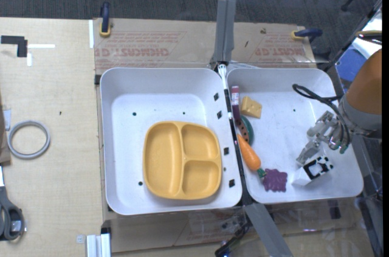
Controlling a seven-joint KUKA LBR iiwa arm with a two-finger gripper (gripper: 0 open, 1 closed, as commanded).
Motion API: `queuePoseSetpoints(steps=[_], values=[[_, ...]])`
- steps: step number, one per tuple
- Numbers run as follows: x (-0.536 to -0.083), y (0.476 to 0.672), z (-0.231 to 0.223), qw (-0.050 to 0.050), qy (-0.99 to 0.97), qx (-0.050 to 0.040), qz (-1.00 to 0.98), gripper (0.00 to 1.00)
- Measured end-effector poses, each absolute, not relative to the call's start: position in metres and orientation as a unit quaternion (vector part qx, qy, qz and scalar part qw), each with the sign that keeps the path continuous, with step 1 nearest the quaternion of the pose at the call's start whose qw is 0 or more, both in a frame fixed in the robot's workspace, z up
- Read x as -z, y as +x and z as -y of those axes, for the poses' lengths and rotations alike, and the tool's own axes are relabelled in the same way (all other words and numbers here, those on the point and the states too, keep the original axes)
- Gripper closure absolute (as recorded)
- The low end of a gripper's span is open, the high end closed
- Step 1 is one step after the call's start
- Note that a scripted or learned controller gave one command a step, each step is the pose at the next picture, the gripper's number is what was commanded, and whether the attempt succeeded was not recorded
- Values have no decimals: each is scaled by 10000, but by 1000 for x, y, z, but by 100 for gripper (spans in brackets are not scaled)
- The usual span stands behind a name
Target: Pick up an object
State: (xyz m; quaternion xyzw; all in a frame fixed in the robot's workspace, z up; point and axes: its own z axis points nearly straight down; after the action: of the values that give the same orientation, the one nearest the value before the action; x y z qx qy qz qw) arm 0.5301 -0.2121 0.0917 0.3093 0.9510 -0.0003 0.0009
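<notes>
Several ways to botch this from here. Gripper (317, 149) parked low in the lower right part of the right bin (285, 122), just above a small black-and-white item (317, 169), maybe touching, honestly can't tell. Can't tell about open or clamped either, too much tangled metal at that angle, so no claiming a grab. Nearest other candidates: purple grapes (275, 180) a bit to the left near the bottom rim, orange carrot (248, 154) further left and tight against the divider wall, yellow cheese wedge (250, 107) up toward the top left of that bin. Biggest risk, as a guess: closing off-centre on the black-and-white item and just shoving it into the bin's lower right corner, or pinching an edge and dropping it on the lift. Going for the carrot instead, likely trouble from the wall right beside it, no room on that side. Also a loose black cable (307, 92) looping over the bin above the wrist, possible snag. Hard to make out: what that black-and-white item really is, possibly even part of the tool rather than a loose object; some green thing (245, 128) half tucked under the carrot's top; a marker-ish stick (234, 95) along the divider. Arm (368, 89) cut off at the right edge of the frame. Yellow divided plate (182, 160) over in the left bin (127, 128), well away from all this.
</notes>
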Motion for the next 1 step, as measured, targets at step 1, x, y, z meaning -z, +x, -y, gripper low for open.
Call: queuePoseSetpoints(steps=[1], values=[[-112, 481, 217, -2, 4908, 5, -8712, 0]])
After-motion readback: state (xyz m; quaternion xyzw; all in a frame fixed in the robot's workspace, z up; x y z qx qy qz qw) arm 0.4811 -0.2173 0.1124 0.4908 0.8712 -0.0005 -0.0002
